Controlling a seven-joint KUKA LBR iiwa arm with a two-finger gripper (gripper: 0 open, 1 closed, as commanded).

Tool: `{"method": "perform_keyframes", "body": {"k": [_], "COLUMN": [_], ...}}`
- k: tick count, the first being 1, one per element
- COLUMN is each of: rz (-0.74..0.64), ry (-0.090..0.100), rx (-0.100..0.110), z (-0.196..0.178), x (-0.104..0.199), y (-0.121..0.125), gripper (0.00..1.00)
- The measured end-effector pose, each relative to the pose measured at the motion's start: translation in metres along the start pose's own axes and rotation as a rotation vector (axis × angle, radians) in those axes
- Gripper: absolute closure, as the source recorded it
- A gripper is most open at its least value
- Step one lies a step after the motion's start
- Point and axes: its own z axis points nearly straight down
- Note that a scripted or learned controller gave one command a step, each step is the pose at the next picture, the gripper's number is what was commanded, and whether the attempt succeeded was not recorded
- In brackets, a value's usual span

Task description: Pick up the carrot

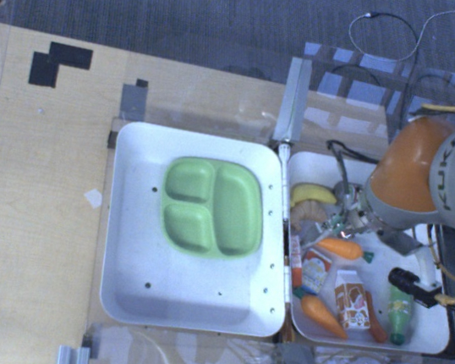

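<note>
Two orange carrots lie in the right bin (435,340). One carrot (339,248) is near the bin's middle, and the other carrot (324,315) lies by the front rim. The gripper (334,225) hangs low over the bin's clutter, just above and left of the middle carrot and close to it. The grey arm with its orange band (407,175) comes in from the right and hides the bin's back right part. Whether the gripper touches the carrot is unclear.
The right bin also has a banana (313,195), a small juice carton (352,301), a packet (314,272) and a green bottle (399,315). A green divided plate (211,207) sits in the left bin (123,272).
</note>
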Motion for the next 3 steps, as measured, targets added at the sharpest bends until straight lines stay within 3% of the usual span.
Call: {"method": "perform_keyframes", "body": {"k": [1, 2, 3], "rz": [-0.187, -0.187, -0.268], "ry": [-0.011, -0.008, -0.001], "rx": [-0.014, -0.017, -0.001], "z": [0.003, -0.007, -0.113], "x": [0.014, 0.015, 0.081], "y": [-0.034, -0.031, 0.025], "gripper": [0.00, 1.00, 1.00]}}
